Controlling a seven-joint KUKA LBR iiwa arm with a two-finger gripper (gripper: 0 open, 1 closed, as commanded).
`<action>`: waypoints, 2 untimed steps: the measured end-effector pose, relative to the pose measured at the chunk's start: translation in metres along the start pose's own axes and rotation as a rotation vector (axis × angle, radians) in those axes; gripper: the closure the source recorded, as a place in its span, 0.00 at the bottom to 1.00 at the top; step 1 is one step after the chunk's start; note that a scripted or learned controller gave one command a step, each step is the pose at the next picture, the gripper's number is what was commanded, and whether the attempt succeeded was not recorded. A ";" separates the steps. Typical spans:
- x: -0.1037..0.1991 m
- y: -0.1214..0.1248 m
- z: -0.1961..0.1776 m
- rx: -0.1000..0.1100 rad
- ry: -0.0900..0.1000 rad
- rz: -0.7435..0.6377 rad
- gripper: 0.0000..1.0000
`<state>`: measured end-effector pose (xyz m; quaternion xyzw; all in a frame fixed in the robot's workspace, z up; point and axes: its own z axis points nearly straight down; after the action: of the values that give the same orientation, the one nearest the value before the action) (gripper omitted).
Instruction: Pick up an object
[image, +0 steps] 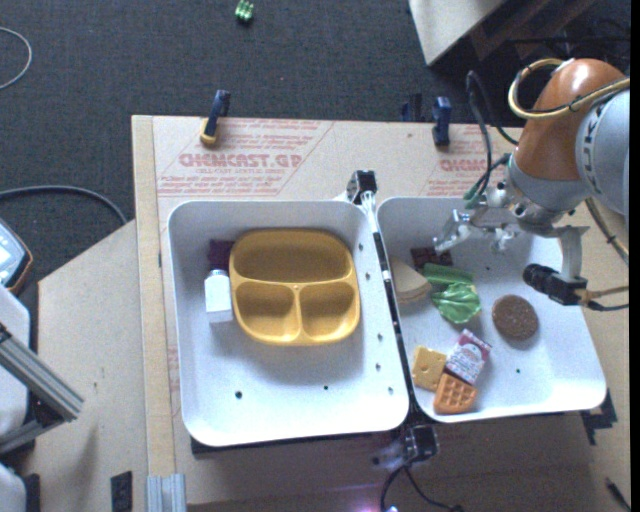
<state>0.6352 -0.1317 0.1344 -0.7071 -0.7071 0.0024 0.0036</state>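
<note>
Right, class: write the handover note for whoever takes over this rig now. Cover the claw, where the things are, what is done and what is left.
Claw: over the upper part of the right bin; whether open or shut cannot be made out, and nothing visibly held.
Right bin: green leafy toy, brown round patty, cheese slice, waffle, small red packet, bread slice by the divider.
Left bin: yellow divided tray, small white bottle beside it.
Done: no pick yet.
Left: grasp one object and lift it.
</note>
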 end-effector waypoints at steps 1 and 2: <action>0.001 0.001 0.050 -0.008 0.000 0.001 0.00; 0.001 0.004 0.034 -0.019 -0.001 0.000 1.00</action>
<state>0.6392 -0.1307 0.1005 -0.7072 -0.7070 -0.0040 -0.0033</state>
